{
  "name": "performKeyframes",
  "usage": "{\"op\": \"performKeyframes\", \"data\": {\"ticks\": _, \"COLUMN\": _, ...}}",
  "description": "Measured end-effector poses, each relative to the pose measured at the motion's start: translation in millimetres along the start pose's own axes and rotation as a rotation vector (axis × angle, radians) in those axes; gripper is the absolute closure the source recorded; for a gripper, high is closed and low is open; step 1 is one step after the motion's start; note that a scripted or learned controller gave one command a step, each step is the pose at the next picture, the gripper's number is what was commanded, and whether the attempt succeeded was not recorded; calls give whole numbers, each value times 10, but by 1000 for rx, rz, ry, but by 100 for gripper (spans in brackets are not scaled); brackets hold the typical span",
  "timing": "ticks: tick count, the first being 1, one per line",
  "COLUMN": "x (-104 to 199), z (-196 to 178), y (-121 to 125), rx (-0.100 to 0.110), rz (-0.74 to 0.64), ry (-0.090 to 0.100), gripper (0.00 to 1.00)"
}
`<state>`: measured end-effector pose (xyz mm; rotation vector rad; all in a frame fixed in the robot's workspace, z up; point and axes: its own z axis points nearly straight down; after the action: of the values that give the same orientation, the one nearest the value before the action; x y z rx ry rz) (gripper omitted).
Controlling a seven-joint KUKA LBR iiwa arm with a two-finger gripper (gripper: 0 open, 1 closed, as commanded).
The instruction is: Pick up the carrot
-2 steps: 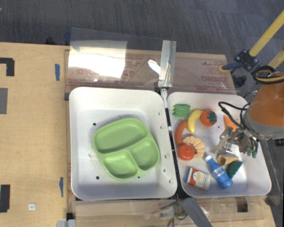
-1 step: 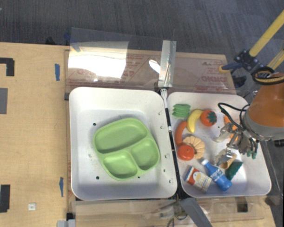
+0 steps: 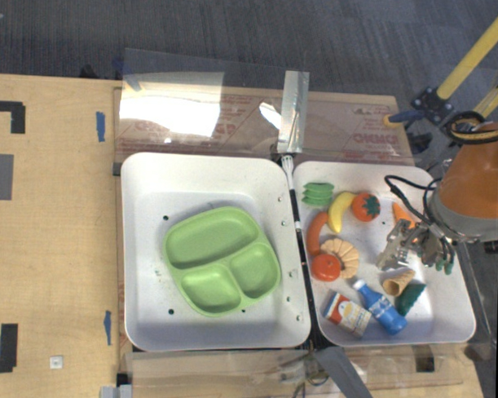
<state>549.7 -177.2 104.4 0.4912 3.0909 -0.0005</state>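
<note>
The carrot (image 3: 401,212) is a small orange piece lying in the right bin (image 3: 457,324) near its far right side, partly covered by the arm's wrist. My gripper (image 3: 398,248) hangs low over the right bin, just in front of the carrot and above a tan cone (image 3: 397,281). I see nothing held in it.
The right bin also holds a green toy (image 3: 318,193), a banana (image 3: 340,210), a red tomato (image 3: 364,206), a red-orange sausage (image 3: 315,231), a round cookie (image 3: 343,255), a can (image 3: 347,313), a blue bottle (image 3: 382,310) and a dark green piece (image 3: 410,297). A green divided plate (image 3: 221,258) lies in the left bin (image 3: 143,198).
</note>
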Motion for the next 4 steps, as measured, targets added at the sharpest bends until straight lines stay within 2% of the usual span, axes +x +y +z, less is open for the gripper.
{"op": "performKeyframes", "data": {"ticks": 1, "x": -1012, "z": 163, "y": -40, "rx": 0, "rz": -58, "ry": 0, "gripper": 100}}
{"op": "performKeyframes", "data": {"ticks": 2, "x": -361, "z": 54, "y": -361, "rx": 0, "rz": -319, "ry": 7, "gripper": 100}}
{"op": "performKeyframes", "data": {"ticks": 3, "x": -625, "z": 152, "y": 221, "rx": -2, "rz": -290, "ry": -3, "gripper": 100}}
{"op": "performKeyframes", "data": {"ticks": 4, "x": 78, "z": 131, "y": 164, "rx": -2, "rz": -592, "ry": 2, "gripper": 100}}
